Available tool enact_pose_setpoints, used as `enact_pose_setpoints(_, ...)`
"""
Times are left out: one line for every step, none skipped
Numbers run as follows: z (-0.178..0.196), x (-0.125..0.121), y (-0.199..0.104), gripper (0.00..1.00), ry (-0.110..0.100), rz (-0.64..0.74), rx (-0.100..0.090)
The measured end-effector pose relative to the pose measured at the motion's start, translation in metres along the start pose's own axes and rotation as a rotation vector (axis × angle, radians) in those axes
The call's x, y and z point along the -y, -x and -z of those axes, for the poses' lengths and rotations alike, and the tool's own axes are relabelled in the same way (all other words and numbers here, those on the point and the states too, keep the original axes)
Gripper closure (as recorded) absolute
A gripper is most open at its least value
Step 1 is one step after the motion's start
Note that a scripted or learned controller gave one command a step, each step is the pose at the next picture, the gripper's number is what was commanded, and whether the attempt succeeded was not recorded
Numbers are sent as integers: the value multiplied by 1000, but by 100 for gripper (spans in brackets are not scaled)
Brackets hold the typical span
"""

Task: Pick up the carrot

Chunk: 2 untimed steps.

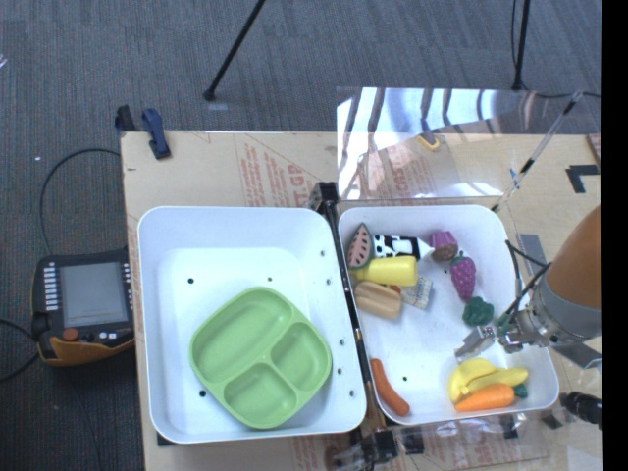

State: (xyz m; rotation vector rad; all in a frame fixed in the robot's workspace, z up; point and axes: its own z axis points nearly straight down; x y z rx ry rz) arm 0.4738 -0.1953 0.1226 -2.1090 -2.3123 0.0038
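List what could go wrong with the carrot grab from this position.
1. The carrot lies pressed against the bananas, so the gripper may catch a banana instead, or both.
2. The carrot sits in the near right corner of the right bin, close to its rim; a finger could strike the wall on the way down.
3. The gripper hangs above the bananas, not the carrot, so a straight descent would likely miss.

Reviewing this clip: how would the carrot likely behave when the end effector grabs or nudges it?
The carrot looks like smooth, rigid toy plastic, so probably light and somewhat slippery. Its tapered, rounded body may roll or squirt out of a pinch. It lies against the bananas near the bin wall, so nudging may shift both.
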Motion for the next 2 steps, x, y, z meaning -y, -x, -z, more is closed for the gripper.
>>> enact_pose_setpoints(73, -32, 22, 0, 11, 130, 8)
enact_pose_setpoints(-3, 0, 8, 0, 0, 229, 0)
